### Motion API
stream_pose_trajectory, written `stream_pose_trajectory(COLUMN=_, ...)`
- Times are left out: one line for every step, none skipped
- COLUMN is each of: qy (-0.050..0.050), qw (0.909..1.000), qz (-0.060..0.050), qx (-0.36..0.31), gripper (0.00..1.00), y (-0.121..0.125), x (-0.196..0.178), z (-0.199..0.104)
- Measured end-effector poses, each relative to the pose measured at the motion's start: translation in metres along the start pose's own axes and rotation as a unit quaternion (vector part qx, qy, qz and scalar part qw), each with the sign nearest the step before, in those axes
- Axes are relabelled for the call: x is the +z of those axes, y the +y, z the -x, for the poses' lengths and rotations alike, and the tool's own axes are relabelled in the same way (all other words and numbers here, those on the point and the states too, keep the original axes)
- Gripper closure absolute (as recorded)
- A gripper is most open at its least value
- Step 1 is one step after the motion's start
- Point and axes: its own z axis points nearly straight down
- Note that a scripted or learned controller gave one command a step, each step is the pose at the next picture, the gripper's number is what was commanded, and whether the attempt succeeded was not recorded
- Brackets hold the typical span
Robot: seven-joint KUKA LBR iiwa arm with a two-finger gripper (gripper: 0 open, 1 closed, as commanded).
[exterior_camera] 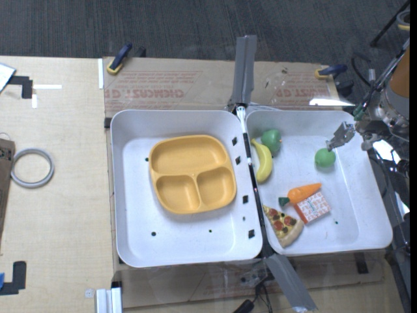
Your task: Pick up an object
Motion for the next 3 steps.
stream_pose_trajectory(qy=0.004, qw=1.0, qz=0.001, qx=-0.008, gripper=0.0, y=0.007, x=0.108, z=0.01)
stream_pose_trajectory(qy=0.002, qw=1.0, qz=0.001, qx=-0.007, gripper=1.0, y=0.007, x=0.098, z=0.012)
stream_pose_trajectory(qy=-0.001, qw=0.9995, qz=0.002, qx=-0.033, gripper=1.0, y=0.059, x=0.001, z=-0.04)
